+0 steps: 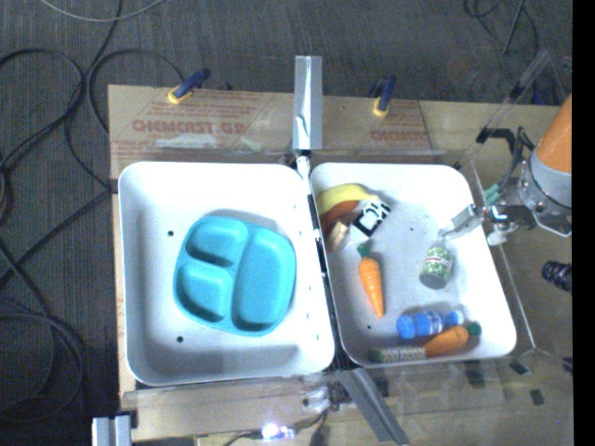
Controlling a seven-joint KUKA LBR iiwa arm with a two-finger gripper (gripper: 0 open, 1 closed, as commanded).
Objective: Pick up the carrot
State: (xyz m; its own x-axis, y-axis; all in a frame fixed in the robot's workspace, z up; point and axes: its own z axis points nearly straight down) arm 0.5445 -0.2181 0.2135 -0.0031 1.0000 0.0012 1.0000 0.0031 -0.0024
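Robotics lab where I work: plywood bench (232,124) held with blue-yellow clamps (189,85), two white bins (139,277) set side by side, loose cables (56,72) over grey carpet (390,26), metal post (307,105) behind bins.

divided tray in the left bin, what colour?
Light blue. The tray shows clearly in the camera view, in the left bin.

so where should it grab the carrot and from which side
Probably mid-body on the carrot, coming straight down from above. It lies flat, green top toward the back of the right bin, tip toward the front, with bare floor on both long sides. Closing across its narrow width should fit. The gripper sits near the right rim.
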